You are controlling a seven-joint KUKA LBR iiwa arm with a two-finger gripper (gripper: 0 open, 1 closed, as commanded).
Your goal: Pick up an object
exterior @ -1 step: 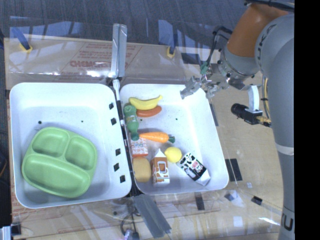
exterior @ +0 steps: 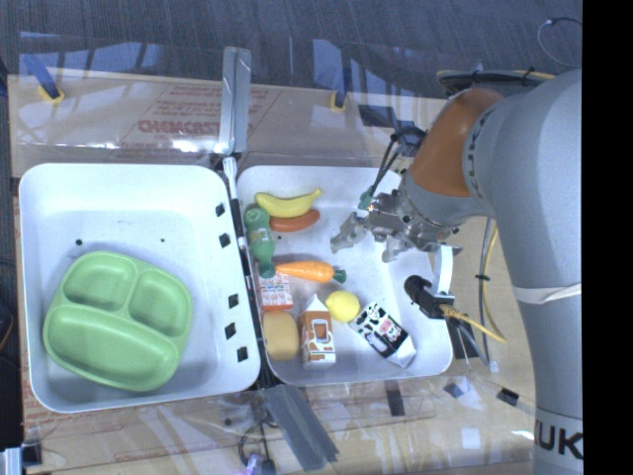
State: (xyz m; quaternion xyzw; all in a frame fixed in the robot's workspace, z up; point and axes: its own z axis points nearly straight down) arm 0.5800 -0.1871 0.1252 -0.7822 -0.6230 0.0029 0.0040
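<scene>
Gripper: gripper [exterior: 368,236] hangs over the upper right part of the right bin [exterior: 435,359], fingers spread apart, nothing between them.
Arm: grey arm [exterior: 524,166] with orange band reaches in from the right, wrist bent down over the bin.
Targets: toy food lies along the right bin's left side and lower edge: a banana [exterior: 288,202] at the top with a sausage [exterior: 295,221] just below it, a green bottle [exterior: 260,239] by the left wall, a carrot [exterior: 309,271], a lemon [exterior: 342,307], an orange juice carton [exterior: 317,334], and a black-and-white milk carton [exterior: 385,333].
Left bin: holds a green divided plate [exterior: 117,319], well apart from the claw.
Stage: approach, by my judgement; no object is gripped yet.
Advice: choose something with free space around it. The milk carton and lemon look easiest; the carrot is nearest. Centre the open fingers across the narrow side, descend straight, close only once both fingers flank it.
Risk: crowded pieces by the left wall may block a finger.
</scene>
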